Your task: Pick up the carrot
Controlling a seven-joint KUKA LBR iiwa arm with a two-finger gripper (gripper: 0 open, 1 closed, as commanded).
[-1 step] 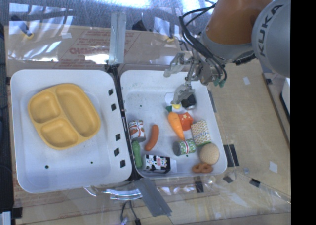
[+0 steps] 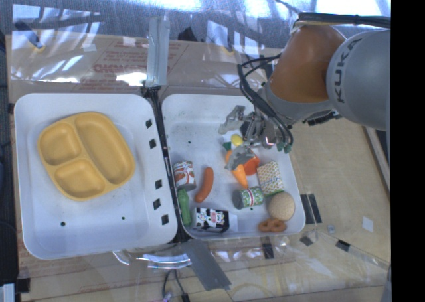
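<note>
The carrot (image 2: 240,175) is a small orange cone lying in the right bin (image 2: 199,111), near its middle right. A red-orange piece (image 2: 252,165) lies against it. My gripper (image 2: 238,154) hangs from the grey and orange arm, just above and slightly behind the carrot, with its tip low among the items. The wrist and cables hide part of what lies under it.
Around the carrot lie a checkered box (image 2: 269,177), a green can (image 2: 250,197), a tan ball (image 2: 281,206), a pretzel (image 2: 271,225), a sausage (image 2: 205,184), a small can (image 2: 184,174), a cucumber (image 2: 184,205) and a black-and-white carton (image 2: 212,220). The left bin holds a yellow divided plate (image 2: 85,154).
</note>
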